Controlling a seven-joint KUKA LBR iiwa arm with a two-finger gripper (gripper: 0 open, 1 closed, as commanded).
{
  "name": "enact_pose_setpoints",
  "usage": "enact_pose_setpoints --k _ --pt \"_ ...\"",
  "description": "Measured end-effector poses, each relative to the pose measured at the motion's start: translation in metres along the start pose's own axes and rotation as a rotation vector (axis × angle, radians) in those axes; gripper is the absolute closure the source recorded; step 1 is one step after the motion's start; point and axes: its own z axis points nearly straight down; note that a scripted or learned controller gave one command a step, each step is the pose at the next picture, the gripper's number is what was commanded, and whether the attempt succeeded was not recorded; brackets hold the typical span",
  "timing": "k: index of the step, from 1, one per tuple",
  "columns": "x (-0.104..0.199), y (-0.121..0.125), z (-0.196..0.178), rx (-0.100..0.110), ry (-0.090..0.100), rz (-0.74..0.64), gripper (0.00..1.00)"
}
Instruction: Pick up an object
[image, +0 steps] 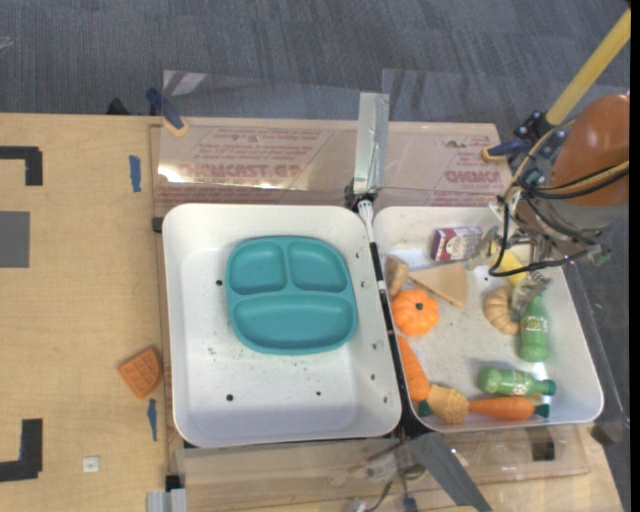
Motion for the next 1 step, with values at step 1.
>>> enact_pose_setpoints --k 1 --pt "0.0081 -0.0007 -0.0003 -0.003 0.001 -0.07 0.0"
